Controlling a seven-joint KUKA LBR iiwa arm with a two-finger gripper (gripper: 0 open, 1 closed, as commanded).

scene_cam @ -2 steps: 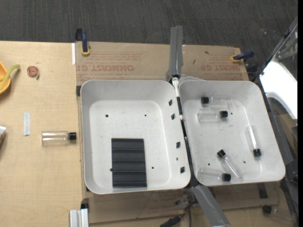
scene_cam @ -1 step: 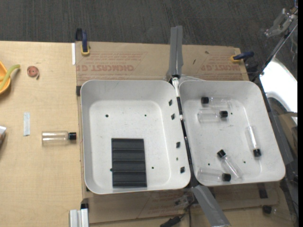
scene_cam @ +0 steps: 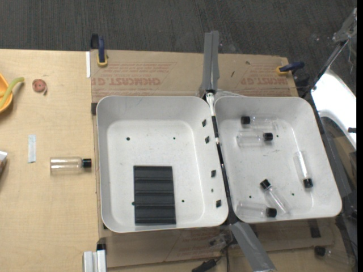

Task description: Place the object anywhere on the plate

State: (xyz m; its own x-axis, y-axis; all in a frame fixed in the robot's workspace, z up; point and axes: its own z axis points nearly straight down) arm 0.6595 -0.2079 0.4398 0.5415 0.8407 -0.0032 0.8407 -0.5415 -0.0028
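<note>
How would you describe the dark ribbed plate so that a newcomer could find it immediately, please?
Start at the left bin, one of two shallow white bins side by side. The dark ribbed plate lies flat on its floor against the near wall. It is the one black, opaque rectangle; the right bin holds clear vials with black caps.

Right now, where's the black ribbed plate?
In the camera view, the black ribbed plate lies flat in the left bin, near its front wall, left of the divider between the bins; the clear vials are in the right bin.
</note>
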